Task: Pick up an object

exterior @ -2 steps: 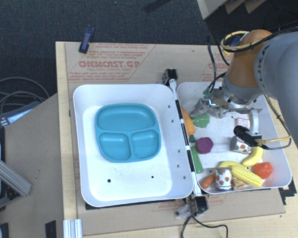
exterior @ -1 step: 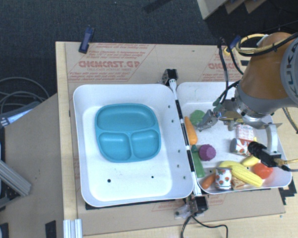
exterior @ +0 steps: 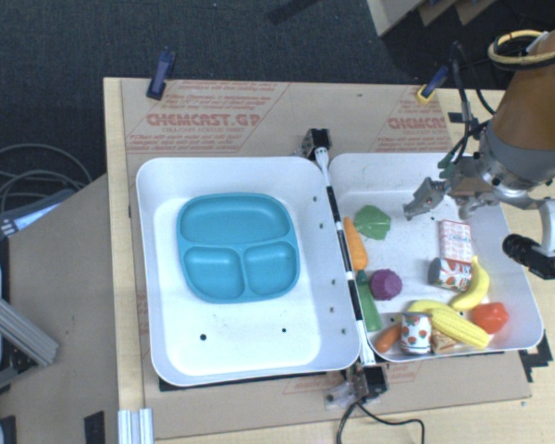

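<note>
Fingers point(exterior: 428, 198) parted, grasping nothing, over bare right bin point(exterior: 388, 176) floor, toys crowd near edge.

Arm point(exterior: 527, 109) reaches in from right, orange band up top, gripper point(exterior: 439, 195) hanging low, pointing left.

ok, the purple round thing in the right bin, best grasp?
Take the round purple toy across its widest middle, coming straight down. It sits mostly apart from the other items, with bare bin floor above and to its right; the green stick lies close at its lower left. Set the fingers along the upper-left to lower-right line, probably, to avoid that neighbour.
</note>
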Available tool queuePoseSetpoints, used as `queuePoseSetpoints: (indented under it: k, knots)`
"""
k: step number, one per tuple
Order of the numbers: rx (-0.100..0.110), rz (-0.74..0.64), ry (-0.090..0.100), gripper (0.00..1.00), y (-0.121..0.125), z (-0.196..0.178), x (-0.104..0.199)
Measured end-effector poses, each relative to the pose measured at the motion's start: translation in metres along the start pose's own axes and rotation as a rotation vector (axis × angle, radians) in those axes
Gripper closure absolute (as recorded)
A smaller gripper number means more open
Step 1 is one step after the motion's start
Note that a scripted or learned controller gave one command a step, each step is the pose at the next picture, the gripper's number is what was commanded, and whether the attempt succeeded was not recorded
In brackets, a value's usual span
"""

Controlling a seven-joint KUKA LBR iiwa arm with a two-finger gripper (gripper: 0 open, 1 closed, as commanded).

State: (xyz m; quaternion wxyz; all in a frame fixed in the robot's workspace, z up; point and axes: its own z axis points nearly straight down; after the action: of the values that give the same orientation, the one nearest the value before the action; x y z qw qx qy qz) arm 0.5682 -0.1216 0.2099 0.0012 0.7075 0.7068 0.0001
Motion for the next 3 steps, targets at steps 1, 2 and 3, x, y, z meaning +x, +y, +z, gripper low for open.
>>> queuePoseSetpoints:
  k: [1, 2, 3]
  knots:
    - [0.003, -0.001, 0.002, 0.00, 0.027, 0.081, 0.027]
    - [-0.002, -0.001, 0.001, 0.00, 0.055, 0.124, 0.028]
    - [-0.004, -0.002, 0.001, 1.00, 0.056, 0.114, 0.028]
